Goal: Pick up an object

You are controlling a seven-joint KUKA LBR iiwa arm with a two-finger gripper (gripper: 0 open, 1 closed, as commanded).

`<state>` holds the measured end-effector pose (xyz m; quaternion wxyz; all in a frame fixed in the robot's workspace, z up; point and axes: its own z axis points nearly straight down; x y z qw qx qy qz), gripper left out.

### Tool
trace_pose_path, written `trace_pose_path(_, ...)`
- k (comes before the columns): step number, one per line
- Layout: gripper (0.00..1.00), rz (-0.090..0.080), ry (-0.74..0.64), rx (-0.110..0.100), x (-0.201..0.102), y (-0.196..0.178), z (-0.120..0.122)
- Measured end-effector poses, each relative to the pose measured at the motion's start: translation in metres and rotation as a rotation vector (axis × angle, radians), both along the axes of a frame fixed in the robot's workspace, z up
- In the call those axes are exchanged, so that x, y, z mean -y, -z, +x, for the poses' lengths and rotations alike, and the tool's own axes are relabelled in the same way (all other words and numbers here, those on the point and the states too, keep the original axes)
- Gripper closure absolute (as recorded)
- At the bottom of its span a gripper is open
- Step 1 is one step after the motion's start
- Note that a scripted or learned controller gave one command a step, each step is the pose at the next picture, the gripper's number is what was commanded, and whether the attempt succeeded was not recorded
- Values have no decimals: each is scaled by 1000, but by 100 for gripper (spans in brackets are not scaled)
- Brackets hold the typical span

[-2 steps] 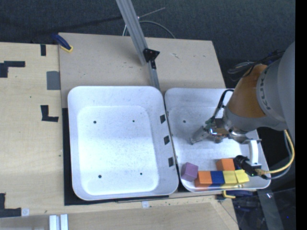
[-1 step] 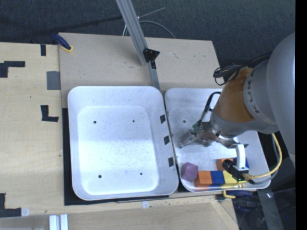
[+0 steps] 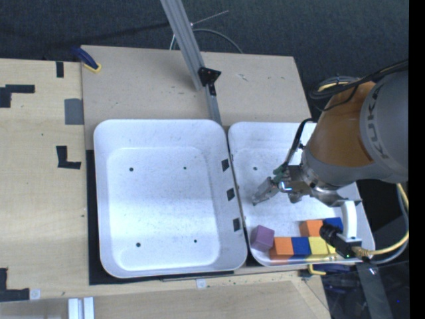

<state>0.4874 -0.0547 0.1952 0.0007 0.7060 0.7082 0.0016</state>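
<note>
My gripper hangs over the middle of the right bin, with the grey and orange arm behind it on the right. Its fingers point left and down toward the bin floor, and nothing shows between them. Along the bin's front edge lie a purple block, an orange block, a blue block and a yellow block. Another orange block and a blue one lie just behind them, partly under the arm. The gripper stands above and behind the purple block, apart from it.
The left bin sits beside the right one, sharing a raised rim with black clips. A slanted metal pole crosses the bench at the back. Cables run along the arm's right side.
</note>
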Motion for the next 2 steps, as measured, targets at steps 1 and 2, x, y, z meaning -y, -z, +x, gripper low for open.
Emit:
trace_pose_path(1,0,-2,5,-6,49,106,34)
trace_pose_path(2,0,-1,4,-8,47,88,3)
